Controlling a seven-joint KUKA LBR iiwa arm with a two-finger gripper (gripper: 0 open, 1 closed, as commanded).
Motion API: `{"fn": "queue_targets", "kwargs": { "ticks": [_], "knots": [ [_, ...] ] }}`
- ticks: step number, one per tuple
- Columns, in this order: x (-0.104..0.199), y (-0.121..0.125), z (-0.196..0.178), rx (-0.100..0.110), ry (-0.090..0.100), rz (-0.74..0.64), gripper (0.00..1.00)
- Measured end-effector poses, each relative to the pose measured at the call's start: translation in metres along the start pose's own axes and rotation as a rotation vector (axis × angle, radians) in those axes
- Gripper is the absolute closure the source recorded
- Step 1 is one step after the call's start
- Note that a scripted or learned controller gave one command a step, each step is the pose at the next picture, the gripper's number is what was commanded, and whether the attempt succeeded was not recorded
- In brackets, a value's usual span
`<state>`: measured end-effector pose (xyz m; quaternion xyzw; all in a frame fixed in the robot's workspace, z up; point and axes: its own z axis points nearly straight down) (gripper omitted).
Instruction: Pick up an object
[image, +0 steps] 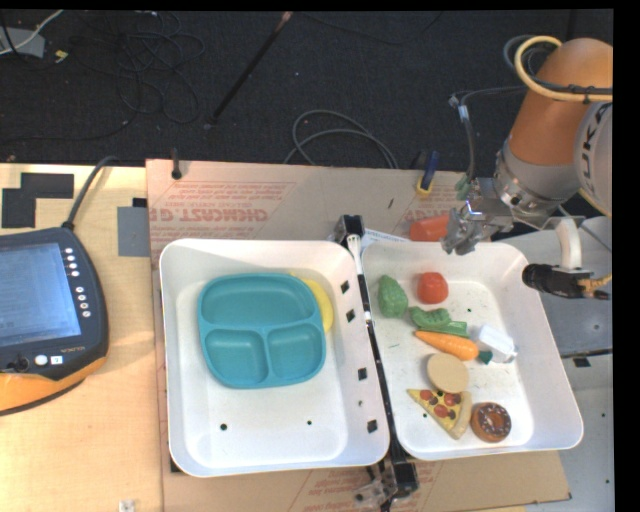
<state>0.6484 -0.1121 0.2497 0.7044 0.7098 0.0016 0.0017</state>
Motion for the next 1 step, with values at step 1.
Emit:
{"fn": "queue_targets", "kwargs": {
  "ticks": [1],
  "knots": [
    [-0.0033, -0.0043, -0.0103, 0.007, 0.000, 0.003, 1.00]
  ]
}}
